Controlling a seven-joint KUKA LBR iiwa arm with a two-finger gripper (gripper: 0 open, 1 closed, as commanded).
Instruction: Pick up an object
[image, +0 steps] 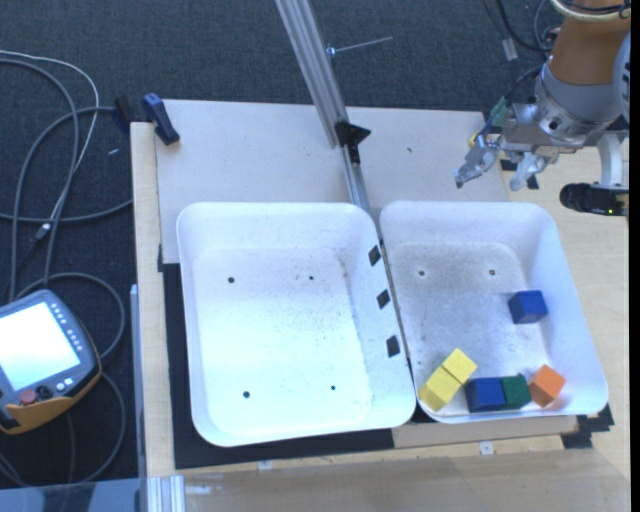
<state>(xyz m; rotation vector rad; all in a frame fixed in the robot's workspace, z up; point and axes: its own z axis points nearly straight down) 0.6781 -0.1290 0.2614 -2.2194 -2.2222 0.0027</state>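
Overhead, the gripper (497, 167) hangs open and empty beyond the right bin (570, 262), well apart from its blocks (488, 384).

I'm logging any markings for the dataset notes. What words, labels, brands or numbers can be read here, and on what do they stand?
None can be read.
Teach pendant: its lit screen is washed out, nothing legible.
Blocks, such as the lone blue block: plain faces, no print.
Black tabs on the bin rim: no visible text.
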